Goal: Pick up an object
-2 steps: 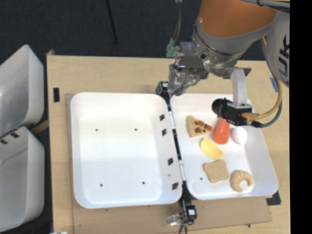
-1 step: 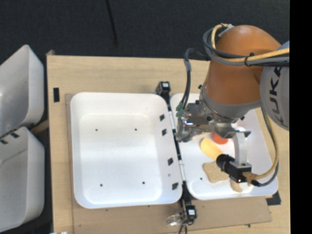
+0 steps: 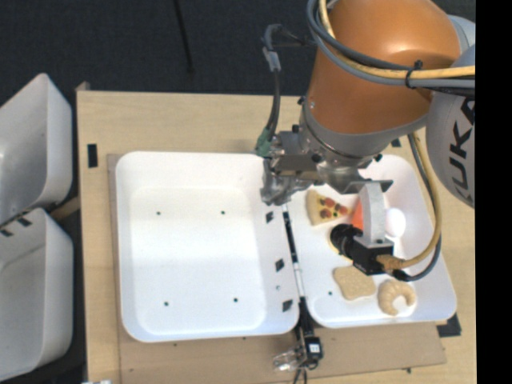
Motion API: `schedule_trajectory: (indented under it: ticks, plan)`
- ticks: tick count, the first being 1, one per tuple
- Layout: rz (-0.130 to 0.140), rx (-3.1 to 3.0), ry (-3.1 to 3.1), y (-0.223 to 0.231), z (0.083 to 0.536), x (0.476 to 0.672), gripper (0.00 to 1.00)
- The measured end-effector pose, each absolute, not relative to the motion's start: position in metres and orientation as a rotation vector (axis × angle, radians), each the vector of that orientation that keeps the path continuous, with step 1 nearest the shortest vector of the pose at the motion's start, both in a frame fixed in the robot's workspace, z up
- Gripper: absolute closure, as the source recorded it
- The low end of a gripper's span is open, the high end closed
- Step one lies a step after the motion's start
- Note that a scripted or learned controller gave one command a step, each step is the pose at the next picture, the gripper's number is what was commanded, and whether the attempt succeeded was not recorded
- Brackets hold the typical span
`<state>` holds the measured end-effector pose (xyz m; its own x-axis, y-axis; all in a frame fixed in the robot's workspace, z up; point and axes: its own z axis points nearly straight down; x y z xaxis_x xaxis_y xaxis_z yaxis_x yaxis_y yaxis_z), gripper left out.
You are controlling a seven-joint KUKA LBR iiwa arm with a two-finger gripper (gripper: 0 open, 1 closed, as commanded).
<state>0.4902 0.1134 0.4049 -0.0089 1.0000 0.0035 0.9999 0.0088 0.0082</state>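
The grey gripper [image 3: 278,189] hangs at the left edge of the shallow white right bin [image 3: 432,282]. I cannot tell if it is open or closed. A flat toy pizza slice [image 3: 326,208] lies near that bin's middle.

Scene lit brightly, light taken as overhead. Left bin [image 3: 192,246] nearly washed out; brighter patch seen across lower floor, soft grey shadow thrown along upper part. Broad soft sheen noted on orange band [image 3: 376,54]. Surroundings beyond tabletop [image 3: 100,214] left dark. Fine detail softened throughout.
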Motion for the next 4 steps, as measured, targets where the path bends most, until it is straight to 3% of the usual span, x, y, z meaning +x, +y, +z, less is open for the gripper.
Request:
schedule_trajectory:
  ticks: [1, 2, 3, 4]
  plan:
    - [-0.008, 2.227, 2.217, 0.061, 0.340, 0.490, 1.00]
    - [0.005, 2.212, 2.229, 0.114, 0.374, 0.502, 1.00]
    - [-0.012, 2.228, 2.220, 0.071, 0.292, 0.489, 1.00]
    - [0.021, 2.212, 2.214, 0.048, 0.433, 0.491, 1.00]
